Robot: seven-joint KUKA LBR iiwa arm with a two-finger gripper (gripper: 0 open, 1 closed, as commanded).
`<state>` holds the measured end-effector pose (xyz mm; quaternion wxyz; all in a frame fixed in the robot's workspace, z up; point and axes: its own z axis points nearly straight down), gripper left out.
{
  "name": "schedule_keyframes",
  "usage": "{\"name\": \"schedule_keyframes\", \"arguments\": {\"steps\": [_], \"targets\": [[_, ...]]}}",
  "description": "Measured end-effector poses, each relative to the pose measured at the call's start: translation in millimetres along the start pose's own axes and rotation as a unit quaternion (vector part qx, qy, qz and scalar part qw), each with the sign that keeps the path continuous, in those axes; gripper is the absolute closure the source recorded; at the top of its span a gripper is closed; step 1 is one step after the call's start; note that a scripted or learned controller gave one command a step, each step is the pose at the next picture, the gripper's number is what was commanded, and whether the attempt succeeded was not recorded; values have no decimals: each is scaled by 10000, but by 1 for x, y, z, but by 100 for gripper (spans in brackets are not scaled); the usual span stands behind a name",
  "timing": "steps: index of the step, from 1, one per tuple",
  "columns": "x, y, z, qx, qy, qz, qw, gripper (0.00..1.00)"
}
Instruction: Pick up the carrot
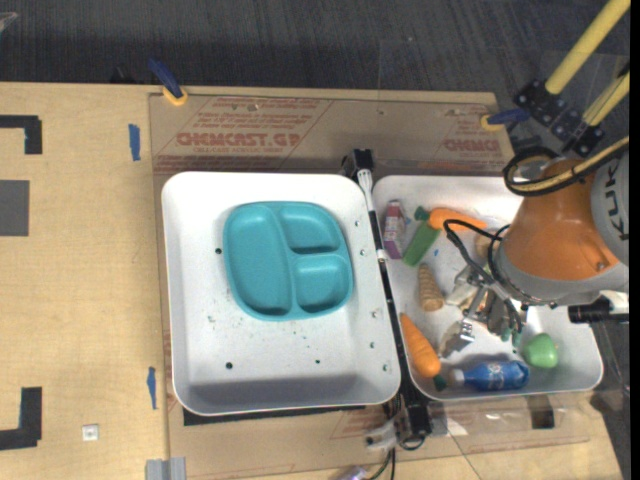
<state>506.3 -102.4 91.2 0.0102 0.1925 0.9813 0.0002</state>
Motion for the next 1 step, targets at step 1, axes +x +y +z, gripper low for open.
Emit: {"name": "schedule_keyframes", "arguments": {"steps": [1], "targets": [[44,52,-97,-9,46,-432,9991,0]]}}
